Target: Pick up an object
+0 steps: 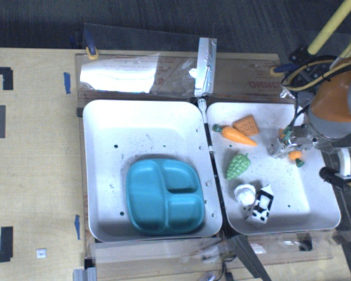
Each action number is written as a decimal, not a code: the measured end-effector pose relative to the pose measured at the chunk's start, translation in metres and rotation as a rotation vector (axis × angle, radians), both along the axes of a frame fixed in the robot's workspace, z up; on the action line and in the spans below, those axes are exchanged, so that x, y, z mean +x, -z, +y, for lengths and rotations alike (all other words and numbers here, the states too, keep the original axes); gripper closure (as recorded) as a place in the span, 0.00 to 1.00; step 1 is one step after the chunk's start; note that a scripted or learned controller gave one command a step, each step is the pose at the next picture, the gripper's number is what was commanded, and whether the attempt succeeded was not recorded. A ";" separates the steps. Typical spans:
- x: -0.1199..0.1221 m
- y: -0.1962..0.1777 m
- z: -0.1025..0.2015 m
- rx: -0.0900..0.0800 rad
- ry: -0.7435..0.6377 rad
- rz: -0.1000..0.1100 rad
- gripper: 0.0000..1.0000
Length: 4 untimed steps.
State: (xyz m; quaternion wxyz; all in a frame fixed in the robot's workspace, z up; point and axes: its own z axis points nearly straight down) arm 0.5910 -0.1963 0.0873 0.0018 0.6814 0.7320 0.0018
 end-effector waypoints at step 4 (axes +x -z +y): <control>-0.017 -0.352 -0.028 -0.008 -0.455 -0.004 1.00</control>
